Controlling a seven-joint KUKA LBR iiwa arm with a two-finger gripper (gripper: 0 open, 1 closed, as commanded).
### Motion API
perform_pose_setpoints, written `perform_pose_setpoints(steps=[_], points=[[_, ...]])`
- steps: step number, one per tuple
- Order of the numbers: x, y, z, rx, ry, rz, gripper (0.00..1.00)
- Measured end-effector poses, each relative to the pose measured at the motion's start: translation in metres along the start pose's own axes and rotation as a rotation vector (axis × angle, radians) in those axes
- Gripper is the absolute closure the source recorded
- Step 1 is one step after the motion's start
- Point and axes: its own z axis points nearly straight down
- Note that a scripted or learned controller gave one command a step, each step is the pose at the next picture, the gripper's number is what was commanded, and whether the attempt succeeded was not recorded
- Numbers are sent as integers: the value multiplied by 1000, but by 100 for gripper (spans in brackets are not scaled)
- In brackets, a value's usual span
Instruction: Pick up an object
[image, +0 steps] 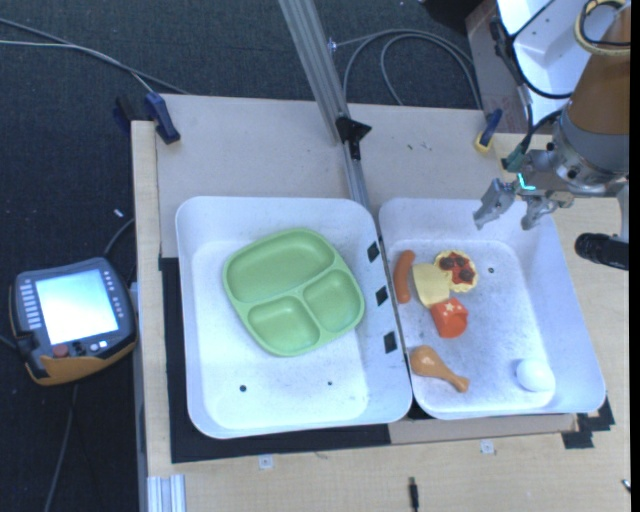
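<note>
While the gripper hangs with fingers spread and nothing between them over the right bin's far edge, the hot dog lies near its left wall, long axis running near-to-far.

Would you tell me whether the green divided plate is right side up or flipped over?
Right side up: the green plate in the left bin shows its three compartments facing upward.
</note>
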Motion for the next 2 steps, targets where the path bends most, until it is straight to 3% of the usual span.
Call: perform_pose_setpoints(steps=[1, 2], points=[[0, 0, -1, -2, 0, 0, 0], [9, -5, 49, 3, 1, 0, 0]])
